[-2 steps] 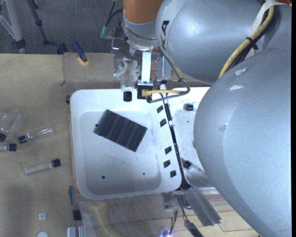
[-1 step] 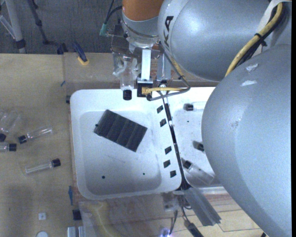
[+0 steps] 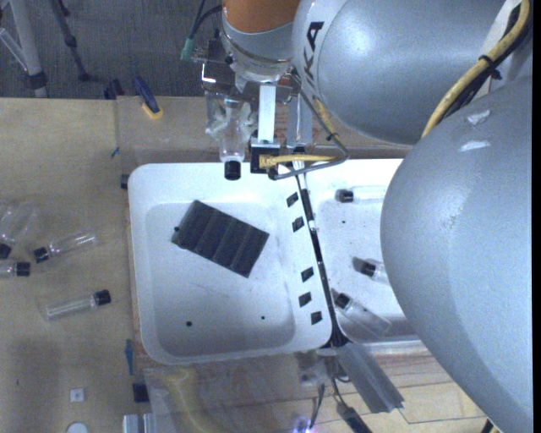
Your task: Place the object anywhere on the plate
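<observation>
The gripper (image 3: 230, 139) hung near the top centre of the frame, just over the far rim of the left bin (image 3: 144, 254), below the orange band (image 3: 258, 17) of the arm. Between its pale fingers stood a small clear vial with a black cap (image 3: 232, 162), cap pointing down toward the rim; the jaws were pinching it around its clear body. The vial was upright and off the bin floor.

Inside the left bin, toward its upper middle, lay the dark ribbed plate (image 3: 221, 238), flat and turned at a slant. The vial was well apart from it, above it in the frame. A couple of small dark specks dotted the white floor lower down.

The grey arm (image 3: 456, 254) covered most of the right side. What I could see of the right bin (image 3: 355, 228) held several more clear vials with black caps, one near the top (image 3: 344, 196), one in the middle (image 3: 365, 269) and one lower (image 3: 342, 301).

On the tan bench (image 3: 59, 152) at the left of the frame lay loose vials, one at mid-left (image 3: 63, 246) and another below it (image 3: 78, 303), both on their sides. A blue-and-yellow object (image 3: 147, 99) rested near the upper left.
</observation>
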